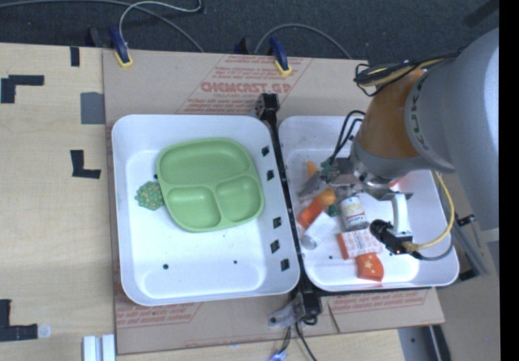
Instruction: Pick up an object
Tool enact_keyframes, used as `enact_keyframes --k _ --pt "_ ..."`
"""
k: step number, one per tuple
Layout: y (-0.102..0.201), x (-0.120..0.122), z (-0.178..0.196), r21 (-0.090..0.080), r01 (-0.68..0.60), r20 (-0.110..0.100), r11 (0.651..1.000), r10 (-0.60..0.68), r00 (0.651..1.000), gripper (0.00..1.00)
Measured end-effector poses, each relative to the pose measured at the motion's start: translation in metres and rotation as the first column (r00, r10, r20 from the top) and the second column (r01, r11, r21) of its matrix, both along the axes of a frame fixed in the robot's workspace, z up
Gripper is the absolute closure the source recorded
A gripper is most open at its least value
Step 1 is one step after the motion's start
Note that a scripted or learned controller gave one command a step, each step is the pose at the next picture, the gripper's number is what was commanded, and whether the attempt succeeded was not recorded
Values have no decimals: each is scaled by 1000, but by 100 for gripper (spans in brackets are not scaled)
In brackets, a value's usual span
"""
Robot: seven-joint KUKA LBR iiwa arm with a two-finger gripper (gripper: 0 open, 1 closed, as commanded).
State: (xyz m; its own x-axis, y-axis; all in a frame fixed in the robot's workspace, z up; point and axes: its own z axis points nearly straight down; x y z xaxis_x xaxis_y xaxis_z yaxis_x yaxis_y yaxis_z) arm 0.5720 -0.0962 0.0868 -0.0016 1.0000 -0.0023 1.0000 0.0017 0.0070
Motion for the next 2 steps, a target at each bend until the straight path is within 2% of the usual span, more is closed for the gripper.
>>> enact_keyframes --k 1,2 --pt "-4 39 -1 2 0 -4 1000 0 1000 0" --pt "-4 39 9 1 0 -4 1000 0 1000 100"
